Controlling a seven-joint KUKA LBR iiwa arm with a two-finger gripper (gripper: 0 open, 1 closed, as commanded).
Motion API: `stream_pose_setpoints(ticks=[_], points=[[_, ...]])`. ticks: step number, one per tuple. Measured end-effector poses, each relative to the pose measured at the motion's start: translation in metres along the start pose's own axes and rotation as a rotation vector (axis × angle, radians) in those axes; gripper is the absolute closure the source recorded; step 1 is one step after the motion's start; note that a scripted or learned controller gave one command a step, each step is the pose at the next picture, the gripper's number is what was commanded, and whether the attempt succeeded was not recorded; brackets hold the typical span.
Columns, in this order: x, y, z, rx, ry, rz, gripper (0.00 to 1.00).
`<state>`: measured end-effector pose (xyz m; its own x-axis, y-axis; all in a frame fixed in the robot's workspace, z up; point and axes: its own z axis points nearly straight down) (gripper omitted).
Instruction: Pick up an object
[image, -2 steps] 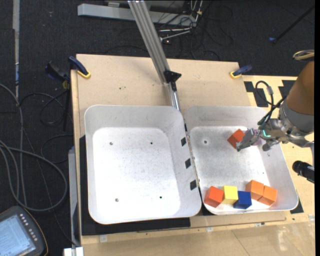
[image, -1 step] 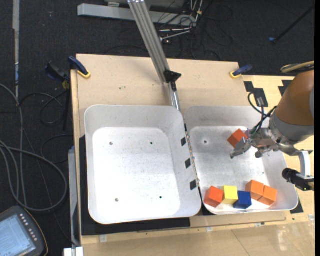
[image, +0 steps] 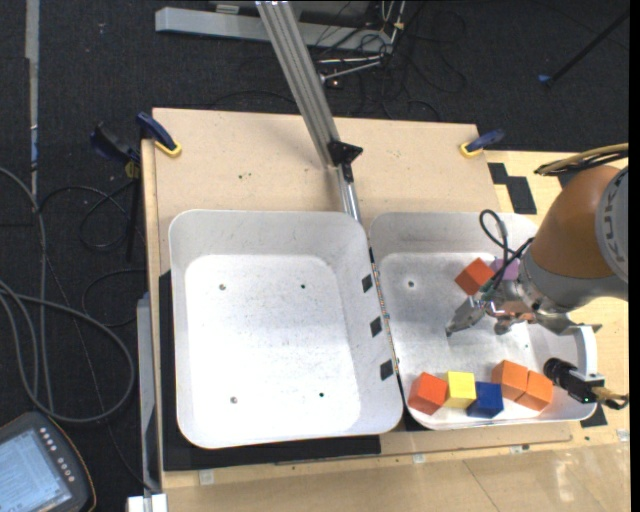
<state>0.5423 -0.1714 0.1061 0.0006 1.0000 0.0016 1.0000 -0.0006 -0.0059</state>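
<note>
Hand (image: 470, 318) low in right bin (image: 420, 250), finger state unclear; orange block (image: 476, 276) just behind; blocks (image: 482, 390) along front wall.

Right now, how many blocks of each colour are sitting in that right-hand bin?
Orange blocks: 4
Yellow block: 1
Blue block: 1
Total: 6 blocks, all in the right bin. Anything hidden under the arm cannot be counted.

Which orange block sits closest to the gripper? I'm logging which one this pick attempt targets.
The lone orange block just above the gripper, apart from the others. The remaining orange blocks lie along the right bin's near edge.
</note>
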Motion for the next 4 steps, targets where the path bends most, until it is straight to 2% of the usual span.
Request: stream_pose_setpoints(ticks=[1, 2, 3, 4], points=[[0.000, 0.000, 0.011, -0.005, -0.002, 0.000, 0.00], [0.000, 0.001, 0.001, -0.008, -0.002, 0.000, 1.00], [0.002, 0.010, -0.059, -0.013, -0.004, -0.004, 1.00], [0.002, 0.012, -0.098, -0.012, -0.004, -0.003, 1.00]])
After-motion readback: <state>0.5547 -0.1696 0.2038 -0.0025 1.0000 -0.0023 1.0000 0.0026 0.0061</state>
